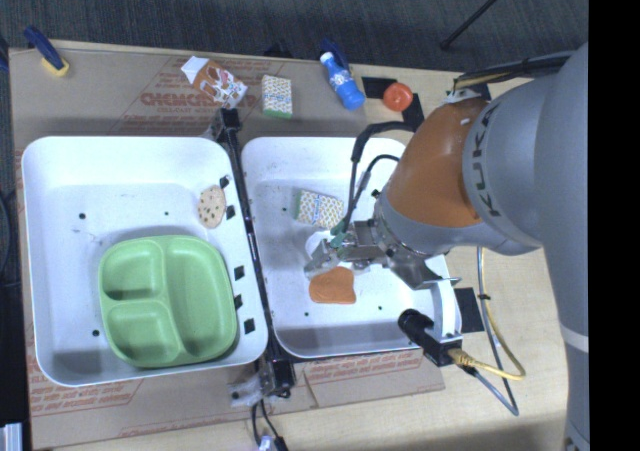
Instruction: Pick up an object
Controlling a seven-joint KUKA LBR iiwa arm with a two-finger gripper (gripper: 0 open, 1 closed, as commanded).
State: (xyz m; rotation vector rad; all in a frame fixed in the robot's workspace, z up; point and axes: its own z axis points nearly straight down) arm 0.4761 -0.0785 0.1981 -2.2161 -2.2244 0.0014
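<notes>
Nearest the camera: grey arm with its orange band comes in from 3 o'clock, bent over the right white bin, wrist angled down toward the bin floor. Gripper sits low at bin centre, pointing toward 9 o'clock; can't tell whether the fingers are wide, narrow or closed on anything (too small and cluttered).

Flat orange slice-shaped piece lies on the bin floor at 6 o'clock of the gripper, just beside it; contact can't be judged. Pale patterned square packet lies at 12 o'clock of the gripper, near it.

Left white bin: green compartmented plastic tray, round speckled cookie at its 1 o'clock, apart.

Far bench edge: blue bottle, small orange ball, small patterned box, crumpled wrapper.
</notes>
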